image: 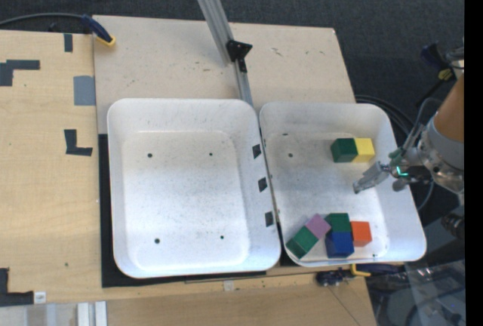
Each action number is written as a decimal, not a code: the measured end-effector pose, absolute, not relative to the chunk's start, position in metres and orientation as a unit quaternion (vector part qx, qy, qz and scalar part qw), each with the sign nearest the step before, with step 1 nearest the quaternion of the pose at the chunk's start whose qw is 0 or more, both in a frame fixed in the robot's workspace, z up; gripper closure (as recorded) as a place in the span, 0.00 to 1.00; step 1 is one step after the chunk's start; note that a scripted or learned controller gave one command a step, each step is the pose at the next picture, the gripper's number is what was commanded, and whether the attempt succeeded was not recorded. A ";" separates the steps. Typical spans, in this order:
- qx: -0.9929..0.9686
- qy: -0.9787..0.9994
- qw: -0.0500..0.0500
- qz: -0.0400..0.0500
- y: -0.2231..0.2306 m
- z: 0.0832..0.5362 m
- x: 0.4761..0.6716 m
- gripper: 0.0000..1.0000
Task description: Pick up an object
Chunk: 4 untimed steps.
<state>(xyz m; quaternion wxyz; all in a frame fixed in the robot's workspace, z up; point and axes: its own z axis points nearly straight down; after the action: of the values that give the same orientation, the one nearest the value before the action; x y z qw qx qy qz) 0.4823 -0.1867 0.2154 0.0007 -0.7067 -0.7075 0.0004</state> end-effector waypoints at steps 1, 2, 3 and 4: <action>-0.707 -0.707 0.002 0.002 -0.188 0.172 0.482 0.00; -0.707 -0.708 0.003 0.002 -0.183 0.116 0.490 0.00; -0.707 -0.707 0.002 0.001 -0.182 0.090 0.489 0.00; -0.707 -0.707 0.002 0.001 -0.181 0.101 0.489 1.00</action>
<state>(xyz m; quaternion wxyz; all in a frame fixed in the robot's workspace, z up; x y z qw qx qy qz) 0.4893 -0.1813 0.1011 0.0021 -0.7067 -0.7075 0.0009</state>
